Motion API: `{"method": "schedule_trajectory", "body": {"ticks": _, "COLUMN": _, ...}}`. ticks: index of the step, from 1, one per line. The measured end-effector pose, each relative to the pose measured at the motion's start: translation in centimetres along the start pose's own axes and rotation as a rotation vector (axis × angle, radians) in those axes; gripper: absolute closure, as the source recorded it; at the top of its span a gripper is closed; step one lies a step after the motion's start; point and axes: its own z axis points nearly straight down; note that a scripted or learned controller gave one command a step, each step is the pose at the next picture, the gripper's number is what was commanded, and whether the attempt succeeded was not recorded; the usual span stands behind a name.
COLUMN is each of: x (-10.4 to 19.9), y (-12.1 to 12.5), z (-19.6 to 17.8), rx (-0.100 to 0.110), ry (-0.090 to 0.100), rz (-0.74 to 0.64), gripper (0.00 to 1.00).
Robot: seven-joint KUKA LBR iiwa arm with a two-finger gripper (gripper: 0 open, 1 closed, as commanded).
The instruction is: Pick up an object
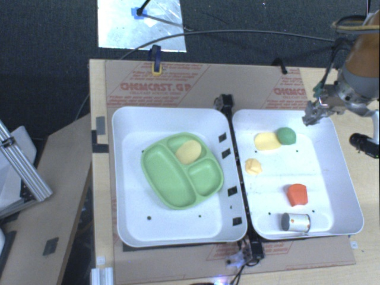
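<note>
Plate (172, 186) holds yellow piece (189, 152); right bin (338, 177) holds green ball (286, 136).

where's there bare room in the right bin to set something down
In the right bin, the widest bare patch is the right side, from the green ball down past the orange block. The near-left floor, below the small yellow piece, is also free. It is crowded at the top, around the yellow lump and ball.
</note>
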Motion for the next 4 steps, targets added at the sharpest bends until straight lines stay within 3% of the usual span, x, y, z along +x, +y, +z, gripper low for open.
{"method": "schedule_trajectory", "body": {"ticks": 1, "x": 0.0, "y": 0.1, "z": 0.2, "rx": 0.006, "ry": 0.001, "rz": 0.0, "gripper": 1.0}}
{"method": "schedule_trajectory", "body": {"ticks": 4, "x": 14.6, "y": 0.1, "z": 0.4, "rx": 0.008, "ry": 0.004, "rz": -0.003, "gripper": 1.0}}
